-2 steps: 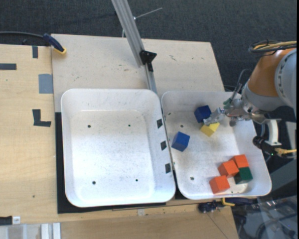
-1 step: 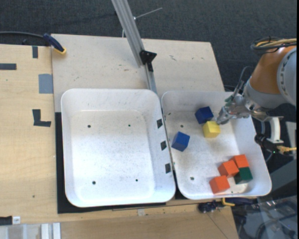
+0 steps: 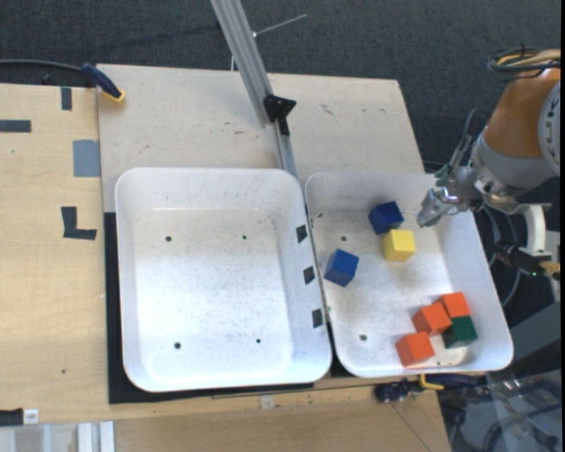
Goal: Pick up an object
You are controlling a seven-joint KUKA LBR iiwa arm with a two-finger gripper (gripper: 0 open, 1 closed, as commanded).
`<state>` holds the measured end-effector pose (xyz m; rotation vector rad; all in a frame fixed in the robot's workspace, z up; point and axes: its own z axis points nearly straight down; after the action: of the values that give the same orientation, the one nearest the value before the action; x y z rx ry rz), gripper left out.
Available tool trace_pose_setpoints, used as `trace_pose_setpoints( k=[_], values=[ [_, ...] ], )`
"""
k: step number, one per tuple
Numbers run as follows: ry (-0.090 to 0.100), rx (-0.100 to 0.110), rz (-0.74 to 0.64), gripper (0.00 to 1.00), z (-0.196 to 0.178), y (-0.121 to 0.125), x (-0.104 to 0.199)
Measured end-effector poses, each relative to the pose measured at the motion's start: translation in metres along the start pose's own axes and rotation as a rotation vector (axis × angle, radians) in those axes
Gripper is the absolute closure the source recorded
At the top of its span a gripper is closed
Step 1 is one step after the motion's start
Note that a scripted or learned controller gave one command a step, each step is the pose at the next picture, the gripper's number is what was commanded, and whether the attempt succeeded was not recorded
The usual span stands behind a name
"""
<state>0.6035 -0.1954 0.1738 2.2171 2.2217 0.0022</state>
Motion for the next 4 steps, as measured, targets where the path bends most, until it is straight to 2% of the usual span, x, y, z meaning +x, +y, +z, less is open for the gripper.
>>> trace_pose_setpoints(
  k=[1, 4],
  values=[
    [0.0, -0.001, 0.0, 1.0, -0.047, 0.001, 0.0],
    [0.003, 0.005, -0.005, 1.0, -0.025, -0.006, 0.168]
  ],
)
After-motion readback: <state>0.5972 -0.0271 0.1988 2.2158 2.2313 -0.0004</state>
